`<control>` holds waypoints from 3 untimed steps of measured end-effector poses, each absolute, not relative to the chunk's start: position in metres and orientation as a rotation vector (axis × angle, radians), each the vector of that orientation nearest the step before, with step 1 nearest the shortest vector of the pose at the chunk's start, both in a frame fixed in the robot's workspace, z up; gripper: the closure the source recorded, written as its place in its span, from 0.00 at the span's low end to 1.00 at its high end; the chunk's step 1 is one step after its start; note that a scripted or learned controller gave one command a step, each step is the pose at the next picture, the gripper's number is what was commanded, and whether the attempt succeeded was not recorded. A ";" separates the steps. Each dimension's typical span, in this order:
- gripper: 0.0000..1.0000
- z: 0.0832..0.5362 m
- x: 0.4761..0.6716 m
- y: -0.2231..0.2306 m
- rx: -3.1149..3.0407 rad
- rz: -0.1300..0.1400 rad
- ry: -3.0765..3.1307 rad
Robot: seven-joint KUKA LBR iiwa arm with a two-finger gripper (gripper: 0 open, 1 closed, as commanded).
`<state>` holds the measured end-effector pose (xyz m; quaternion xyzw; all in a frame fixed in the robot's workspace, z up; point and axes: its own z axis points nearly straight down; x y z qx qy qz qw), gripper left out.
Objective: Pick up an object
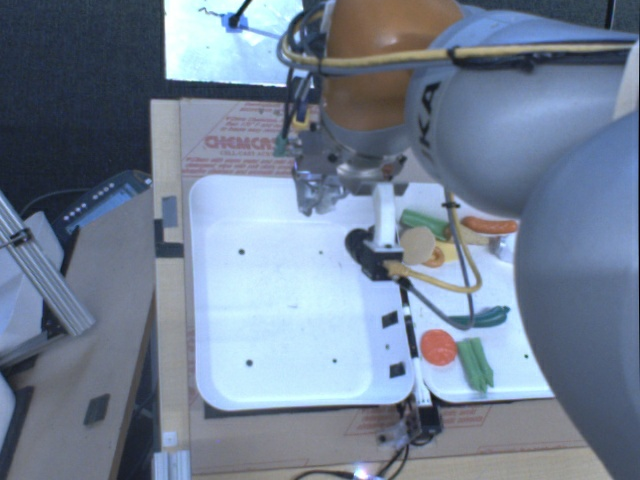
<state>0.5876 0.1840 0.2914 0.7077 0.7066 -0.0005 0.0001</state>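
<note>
Setting: robotics laboratory, test bench. Evidence: industrial grey arm (530, 118) with orange band (385, 38) and yellow cabling, reaching in from the right over two shallow white bins, the left bin (215, 268) and the right bin (500, 373), set side by side on printed cardboard (230, 143). Black clips and wiring along the divider between the bins. Toy food pieces, among them a red round piece (438, 347) and a green piece (476, 362), lie in the right bin. Dark curtain backdrop (80, 68); aluminium framing (40, 273) at left.
</note>
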 end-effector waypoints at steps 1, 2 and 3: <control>1.00 0.360 0.623 0.238 2.209 0.017 2.228; 1.00 0.183 0.556 0.233 2.227 -0.028 2.229; 1.00 0.211 0.528 0.234 2.219 -0.002 2.227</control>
